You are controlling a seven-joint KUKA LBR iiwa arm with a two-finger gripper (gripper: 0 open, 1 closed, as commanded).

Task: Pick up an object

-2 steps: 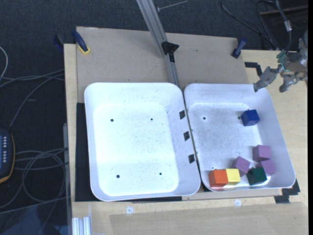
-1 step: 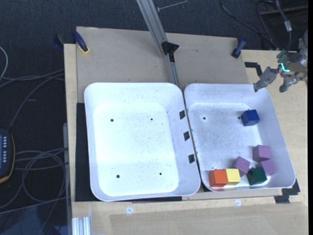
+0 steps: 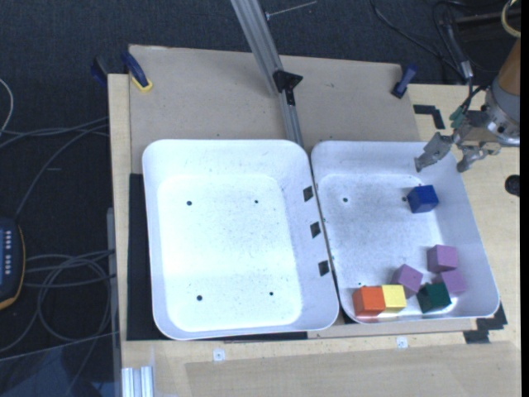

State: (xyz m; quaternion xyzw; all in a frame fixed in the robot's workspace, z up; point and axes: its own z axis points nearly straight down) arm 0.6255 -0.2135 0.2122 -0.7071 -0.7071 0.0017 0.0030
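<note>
My gripper hangs at the right bin's far right corner, open, its two grey fingers spread with nothing between them. A blue cube lies in the right bin just below and left of the fingers. At the bin's near right corner sits a cluster: an orange block, a yellow block, a green block and three purple blocks.
The left bin stands beside the right one, with black clips along the shared wall. A grey metal bar slants across the back of the bench. Blue clamps sit at the board's far corners. Cables lie on the floor at left.
</note>
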